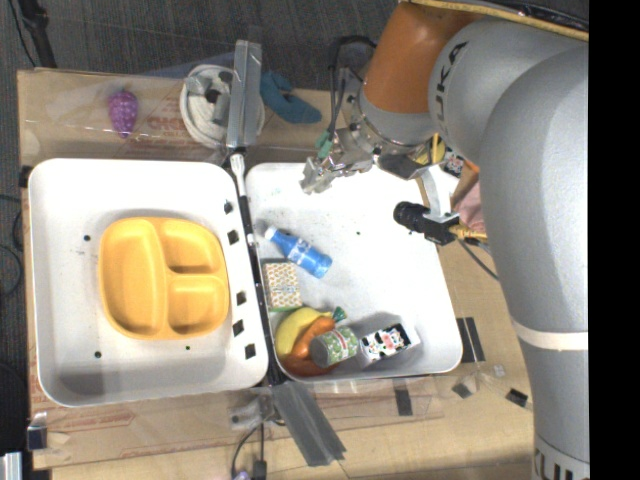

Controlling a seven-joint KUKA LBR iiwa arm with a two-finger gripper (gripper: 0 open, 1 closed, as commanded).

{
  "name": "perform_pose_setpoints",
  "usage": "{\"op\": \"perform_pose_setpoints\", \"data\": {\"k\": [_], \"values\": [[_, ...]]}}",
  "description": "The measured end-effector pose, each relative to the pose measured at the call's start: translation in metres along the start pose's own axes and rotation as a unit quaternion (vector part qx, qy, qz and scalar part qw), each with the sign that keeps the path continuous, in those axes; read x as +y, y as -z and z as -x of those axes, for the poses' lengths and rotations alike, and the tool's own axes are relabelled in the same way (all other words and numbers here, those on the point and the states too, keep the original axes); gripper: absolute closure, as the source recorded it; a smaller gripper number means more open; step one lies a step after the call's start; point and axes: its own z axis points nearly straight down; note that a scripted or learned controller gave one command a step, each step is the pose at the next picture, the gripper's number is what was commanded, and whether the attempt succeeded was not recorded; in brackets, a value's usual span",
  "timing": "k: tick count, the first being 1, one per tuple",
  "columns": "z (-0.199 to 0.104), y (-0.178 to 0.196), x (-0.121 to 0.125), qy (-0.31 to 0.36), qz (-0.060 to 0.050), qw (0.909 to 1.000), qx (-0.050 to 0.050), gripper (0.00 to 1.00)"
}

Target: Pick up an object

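Several small objects crowd the near edge of the right bin, and none of them looks lifted, so by my reading the task has barely begun: the grasp and the lift are both left to do. At about six o'clock in that bin lie a yellow banana, an orange piece against it, a small green-labelled bottle and a black-and-white carton, all touching or nearly so. Just above them, toward nine o'clock along the bin's left wall, sits a small printed packet, and a little farther in lies a blue bottle on its side, apart from the pile. Any of these could serve as the object to pick; I cannot tell which is meant.

To the left, the left bin holds a yellow divided tray, resting flat near its middle.

Farther back, at roughly twelve o'clock of the right bin, the gripper hangs over the bin's far rim, well apart from the blue bottle and the near pile. Its metal fingers point down and toward the left; nothing shows between them, and whether they stand wide or narrow is too small and cluttered to judge. The arm comes in from three o'clock, its orange band above the wrist, bent steeply downward.

Beyond the bins, on the bench, rest a purple item and a white round container.
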Motion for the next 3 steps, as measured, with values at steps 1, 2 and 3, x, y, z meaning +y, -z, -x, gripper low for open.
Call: {"op": "perform_pose_setpoints", "data": {"k": [1, 2, 3], "values": [[0.000, 0.000, 0.000, 0.000, 0.000, 1.0000, 0.000, 0.00], [0.008, -0.084, -0.055, -0.066, -0.003, 0.9978, 0.001, 0.00], [0.019, -0.138, -0.048, -0.085, -0.003, 0.9963, 0.001, 0.00]]}}
